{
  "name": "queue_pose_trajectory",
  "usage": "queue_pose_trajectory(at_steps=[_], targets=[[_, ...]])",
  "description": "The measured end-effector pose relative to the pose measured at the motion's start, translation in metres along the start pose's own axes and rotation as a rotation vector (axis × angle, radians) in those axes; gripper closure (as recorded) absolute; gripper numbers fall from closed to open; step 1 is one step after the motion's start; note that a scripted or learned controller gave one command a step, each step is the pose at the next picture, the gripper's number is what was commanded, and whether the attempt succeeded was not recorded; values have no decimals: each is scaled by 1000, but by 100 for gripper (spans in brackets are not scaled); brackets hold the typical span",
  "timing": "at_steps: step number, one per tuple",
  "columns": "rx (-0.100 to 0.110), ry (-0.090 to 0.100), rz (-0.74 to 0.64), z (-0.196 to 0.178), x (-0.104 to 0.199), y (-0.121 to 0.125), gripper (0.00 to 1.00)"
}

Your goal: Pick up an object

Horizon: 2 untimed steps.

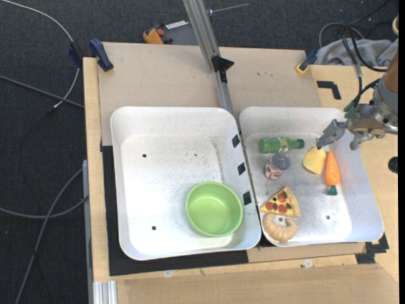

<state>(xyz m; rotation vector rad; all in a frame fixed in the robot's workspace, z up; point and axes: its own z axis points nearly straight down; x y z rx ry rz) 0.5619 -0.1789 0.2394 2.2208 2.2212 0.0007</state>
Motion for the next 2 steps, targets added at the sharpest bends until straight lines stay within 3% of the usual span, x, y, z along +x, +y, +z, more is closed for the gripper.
queue_pose_trajectory(at_steps=[1,2], targets=[[4,1,1,50,-6,-8,0],[4,1,0,97,-10,-1,0]])
